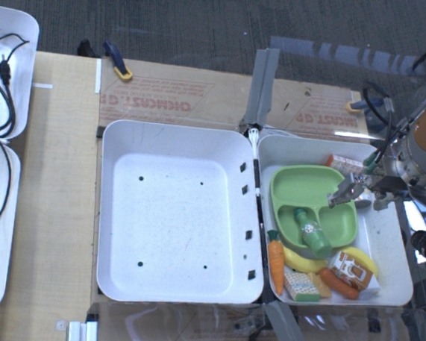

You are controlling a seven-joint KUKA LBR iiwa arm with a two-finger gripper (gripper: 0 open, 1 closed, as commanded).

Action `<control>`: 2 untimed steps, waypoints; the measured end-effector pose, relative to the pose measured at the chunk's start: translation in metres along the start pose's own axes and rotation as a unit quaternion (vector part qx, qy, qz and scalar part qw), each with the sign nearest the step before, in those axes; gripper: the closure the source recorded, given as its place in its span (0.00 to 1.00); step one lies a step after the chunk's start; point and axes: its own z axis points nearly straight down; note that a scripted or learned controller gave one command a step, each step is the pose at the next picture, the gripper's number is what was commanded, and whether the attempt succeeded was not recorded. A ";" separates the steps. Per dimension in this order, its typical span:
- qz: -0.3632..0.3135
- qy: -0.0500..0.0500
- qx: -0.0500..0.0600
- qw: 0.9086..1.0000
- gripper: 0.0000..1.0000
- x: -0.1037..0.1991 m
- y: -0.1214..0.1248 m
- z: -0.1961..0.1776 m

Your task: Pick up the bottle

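Right bin (397, 244): green bottle (306, 230) lying in green plate (301, 186). Banana (305, 261), carrot (276, 266) and packets along the near wall. Gripper (346, 192) over the plate's right rim, apart from bottle. Left bin (179, 136) beside it on desk (57, 158).

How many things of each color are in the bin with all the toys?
Green: 2, the plate and the bottle
Yellow: 1, the banana
Orange: 1, the carrot
Mixed colors: 3, the snack box, the packet, the carton
Total: 7
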 end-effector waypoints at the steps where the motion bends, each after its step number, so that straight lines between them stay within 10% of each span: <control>1: -0.017 0.000 0.000 1.000 0.00 -0.024 0.044 0.130; 2: -0.007 0.000 -0.001 1.000 0.00 -0.023 0.065 0.194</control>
